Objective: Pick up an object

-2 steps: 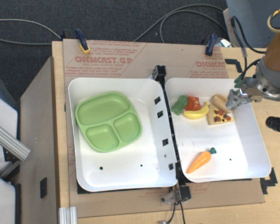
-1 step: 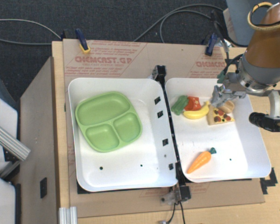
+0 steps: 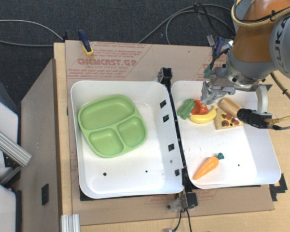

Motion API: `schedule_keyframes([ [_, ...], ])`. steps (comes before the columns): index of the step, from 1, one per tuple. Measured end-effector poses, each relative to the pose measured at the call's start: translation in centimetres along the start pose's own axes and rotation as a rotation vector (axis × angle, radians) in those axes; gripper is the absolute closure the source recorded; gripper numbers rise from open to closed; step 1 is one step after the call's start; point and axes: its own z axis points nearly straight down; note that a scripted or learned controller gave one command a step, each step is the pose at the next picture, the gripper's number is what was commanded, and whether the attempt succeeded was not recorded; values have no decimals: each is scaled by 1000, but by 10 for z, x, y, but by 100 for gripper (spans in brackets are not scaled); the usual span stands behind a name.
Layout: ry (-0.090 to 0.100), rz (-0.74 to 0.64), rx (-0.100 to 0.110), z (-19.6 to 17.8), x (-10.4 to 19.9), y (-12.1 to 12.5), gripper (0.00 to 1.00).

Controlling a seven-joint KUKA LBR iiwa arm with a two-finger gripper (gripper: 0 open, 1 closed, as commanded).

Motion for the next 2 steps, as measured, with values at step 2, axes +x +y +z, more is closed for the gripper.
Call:
schedule_keyframes([
  [2,0,2,7,13,104,15,100],
])
